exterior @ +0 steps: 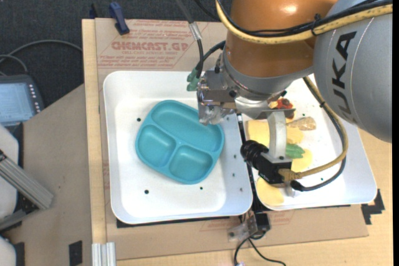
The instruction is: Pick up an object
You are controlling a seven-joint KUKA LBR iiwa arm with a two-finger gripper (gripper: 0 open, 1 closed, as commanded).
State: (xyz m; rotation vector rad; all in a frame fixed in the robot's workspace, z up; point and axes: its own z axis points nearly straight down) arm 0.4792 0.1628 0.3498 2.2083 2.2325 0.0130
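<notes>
Lying in the left bin (118, 134), a smooth teal 3-compartment plate (177, 141) sat right of center. Gripper (211, 114) hung at its upper right rim, state unclear. Yellow plate (265, 196) lay in the right bin (355, 180); brown cardboard (149, 40) underneath.

Teal divided plate (179, 142), three compartments, lying flat and face up in the left bin (121, 152), turned at a slant, toward that bin's right side. In the right bin (358, 180), partly hidden under the arm: a pale yellow plate (271, 195), a small green piece (295, 150), a tan piece (307, 124), something red (285, 104).
</notes>
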